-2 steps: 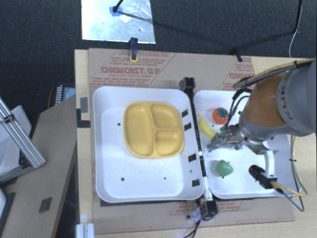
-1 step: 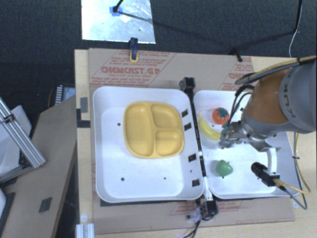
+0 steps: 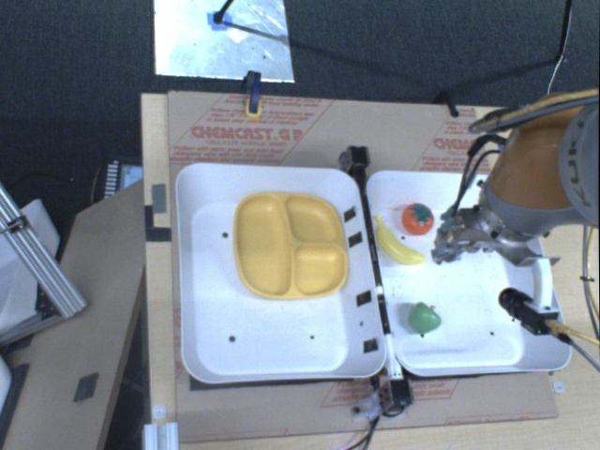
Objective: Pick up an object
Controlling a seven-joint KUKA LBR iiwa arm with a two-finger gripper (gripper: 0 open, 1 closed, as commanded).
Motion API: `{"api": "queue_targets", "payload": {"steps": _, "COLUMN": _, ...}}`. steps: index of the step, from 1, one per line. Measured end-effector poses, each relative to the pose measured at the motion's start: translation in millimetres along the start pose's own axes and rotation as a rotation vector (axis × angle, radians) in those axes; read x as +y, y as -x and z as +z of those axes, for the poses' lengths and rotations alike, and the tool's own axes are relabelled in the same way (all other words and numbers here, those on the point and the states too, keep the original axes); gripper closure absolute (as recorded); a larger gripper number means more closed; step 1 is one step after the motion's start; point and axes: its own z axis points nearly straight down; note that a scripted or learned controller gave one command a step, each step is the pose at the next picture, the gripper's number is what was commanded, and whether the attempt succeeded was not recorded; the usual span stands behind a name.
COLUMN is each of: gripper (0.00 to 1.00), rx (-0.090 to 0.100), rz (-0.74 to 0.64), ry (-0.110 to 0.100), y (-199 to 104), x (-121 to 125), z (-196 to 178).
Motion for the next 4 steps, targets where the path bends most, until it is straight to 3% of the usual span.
{"api": "queue_targets", "payload": {"steps": 2, "gripper": 1.0, "rx": 0.0, "rz": -0.001, "ry": 0.0, "y": 3.9, "x": -3.0, "z": -89.7}}
{"api": "queue_targets", "payload": {"steps": 4, "gripper": 1.0, "rx": 0.002, "rz": -0.006, "ry": -0.004, "y": -109.1, "x": 22.7, "z": -82.9}}
